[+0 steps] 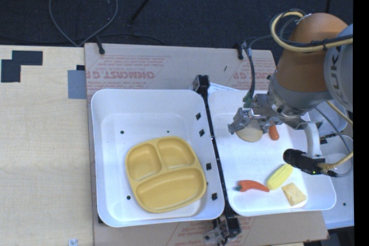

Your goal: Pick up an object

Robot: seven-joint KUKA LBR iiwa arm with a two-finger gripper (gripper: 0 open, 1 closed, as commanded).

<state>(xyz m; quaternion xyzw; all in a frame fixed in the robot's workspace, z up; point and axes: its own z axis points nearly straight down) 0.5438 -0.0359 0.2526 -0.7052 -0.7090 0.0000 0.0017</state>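
gripper (242, 123) | tan round object (251, 135) just beside, possibly touching

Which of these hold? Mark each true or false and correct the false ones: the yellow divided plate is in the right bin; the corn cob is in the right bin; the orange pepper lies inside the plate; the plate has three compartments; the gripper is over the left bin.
1. The yellow divided plastic plate is in the right bin. False: it lies in the left white bin.
2. The yellow toy corn cob is in the right white bin. True.
3. The orange-red toy pepper lies inside the plate. False: it lies on the right bin's floor, left of the corn cob.
4. The plate has three compartments. True.
5. The gripper is over the left bin. False: it is over the right bin.
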